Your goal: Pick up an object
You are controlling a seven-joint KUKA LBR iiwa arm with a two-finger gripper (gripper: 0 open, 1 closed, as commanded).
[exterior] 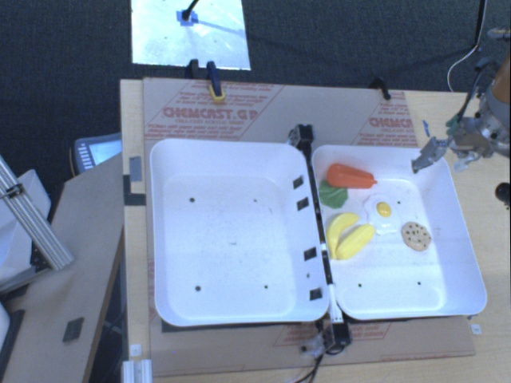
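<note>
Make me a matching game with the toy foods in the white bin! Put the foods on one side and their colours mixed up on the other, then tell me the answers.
Foods:
1. carrot
2. banana
3. cookie
4. fried egg

Colours:
A. white with a yellow middle
B. orange
C. tan with dark dots
D. all yellow

Right pairs: 1-B, 2-D, 3-C, 4-A

All four lie in the right bin, at the end farther from the camera.
</note>
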